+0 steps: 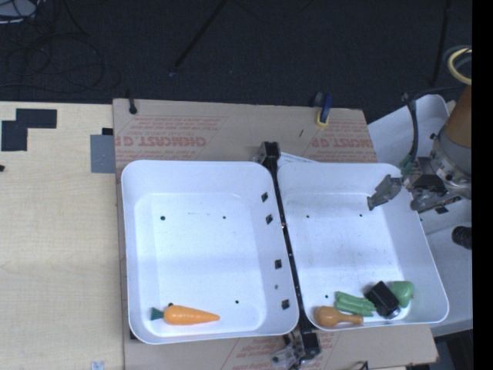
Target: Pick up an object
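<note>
An orange carrot [190, 314] with a green top lies at the front of the left bin [139, 206]. In the front right corner of the right bin [416, 237] several small things sit packed together: a tan pear-shaped piece [336, 317], a green pod-like piece [354, 304], a black block [383, 298] and a pale green round piece [401, 289]. My gripper [403, 196] hangs over the right bin's far right rim, well behind that cluster. It is open, its two fingers spread, with nothing between them.
The two bins meet at a black divider [279, 237] with clips. Cardboard [231, 129] lies under the bins. A blue and yellow clamp [323, 108] stands at the cardboard's back edge. A wooden tabletop [54, 245] extends to the left.
</note>
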`<state>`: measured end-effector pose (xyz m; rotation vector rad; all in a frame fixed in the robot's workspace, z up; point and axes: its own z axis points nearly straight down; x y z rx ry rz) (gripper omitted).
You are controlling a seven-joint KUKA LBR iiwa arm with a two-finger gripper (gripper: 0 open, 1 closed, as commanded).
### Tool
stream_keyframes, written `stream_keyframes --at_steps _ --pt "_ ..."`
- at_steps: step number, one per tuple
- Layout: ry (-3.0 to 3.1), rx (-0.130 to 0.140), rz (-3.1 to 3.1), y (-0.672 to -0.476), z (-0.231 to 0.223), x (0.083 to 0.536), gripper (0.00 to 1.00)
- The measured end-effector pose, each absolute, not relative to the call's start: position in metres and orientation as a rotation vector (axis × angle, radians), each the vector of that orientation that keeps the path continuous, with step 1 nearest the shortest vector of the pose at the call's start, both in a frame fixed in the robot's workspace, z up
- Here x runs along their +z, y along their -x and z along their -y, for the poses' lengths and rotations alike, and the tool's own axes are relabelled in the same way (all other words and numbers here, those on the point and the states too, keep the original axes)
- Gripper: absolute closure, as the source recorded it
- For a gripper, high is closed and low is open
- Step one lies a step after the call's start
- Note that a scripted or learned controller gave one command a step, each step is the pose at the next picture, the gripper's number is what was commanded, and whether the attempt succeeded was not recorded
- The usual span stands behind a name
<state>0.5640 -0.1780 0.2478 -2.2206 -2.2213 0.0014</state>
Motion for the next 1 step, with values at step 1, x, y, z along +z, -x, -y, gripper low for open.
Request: stream_keyframes --at_steps 1 --pt "2.211 0.003 2.223 -0.5942 0.1050 0.1395 0.00"
